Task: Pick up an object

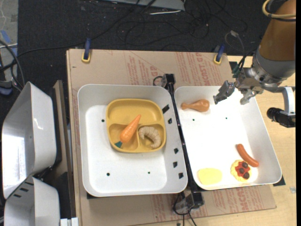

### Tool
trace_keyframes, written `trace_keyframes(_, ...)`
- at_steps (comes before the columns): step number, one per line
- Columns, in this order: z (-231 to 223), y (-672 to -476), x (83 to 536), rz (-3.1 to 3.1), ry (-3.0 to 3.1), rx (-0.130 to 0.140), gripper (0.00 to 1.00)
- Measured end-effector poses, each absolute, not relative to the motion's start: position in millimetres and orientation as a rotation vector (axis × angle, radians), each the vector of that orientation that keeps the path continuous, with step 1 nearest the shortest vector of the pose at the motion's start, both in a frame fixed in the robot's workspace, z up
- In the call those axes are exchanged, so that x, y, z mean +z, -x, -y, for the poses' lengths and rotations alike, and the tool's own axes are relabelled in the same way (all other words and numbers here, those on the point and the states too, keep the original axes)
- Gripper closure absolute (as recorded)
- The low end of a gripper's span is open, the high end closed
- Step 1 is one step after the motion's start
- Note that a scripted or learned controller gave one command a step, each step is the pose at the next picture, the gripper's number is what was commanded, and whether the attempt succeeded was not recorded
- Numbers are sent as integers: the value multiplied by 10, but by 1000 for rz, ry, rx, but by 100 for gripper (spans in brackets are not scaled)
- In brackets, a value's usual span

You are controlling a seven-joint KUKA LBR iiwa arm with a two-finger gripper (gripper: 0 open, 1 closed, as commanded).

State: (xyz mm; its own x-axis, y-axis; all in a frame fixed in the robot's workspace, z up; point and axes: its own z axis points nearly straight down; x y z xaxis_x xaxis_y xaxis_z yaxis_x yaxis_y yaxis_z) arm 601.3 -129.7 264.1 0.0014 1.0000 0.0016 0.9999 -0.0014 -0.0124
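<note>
Chicken drumstick [196, 106] toy lies near top-left corner of the right bin [268, 140], bone end pointing left, nothing touching it. Pincer [235, 94] hangs over the same bin's upper edge, just right of the drumstick, fingers spread apart, nothing between them. Right bin also has a red sausage [247, 155], a yellow flat piece [209, 175] and a small pizza slice [243, 170] along its lower end. Left bin [89, 140] carries a yellow divided plate [116, 108]; a carrot [130, 128] crosses its divider, a shrimp [150, 135] sits in the lower-right compartment. Both bins sit on the cardboard-covered counter [127, 65].
</note>
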Motion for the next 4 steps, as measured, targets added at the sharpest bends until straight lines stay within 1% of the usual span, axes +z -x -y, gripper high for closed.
trace_keyframes(1, 1293, -6034, 2711, 2222, 2220, 1, 0)
trace_keyframes(2, 1340, -6035, 2272, 2218, 2222, 4, 0)
trace_keyframes(3, 1340, -5979, 1830, 2218, 2221, 4, 0)
trace_keyframes(4, 1410, -5975, 1217, 2216, 2221, 6, 0)
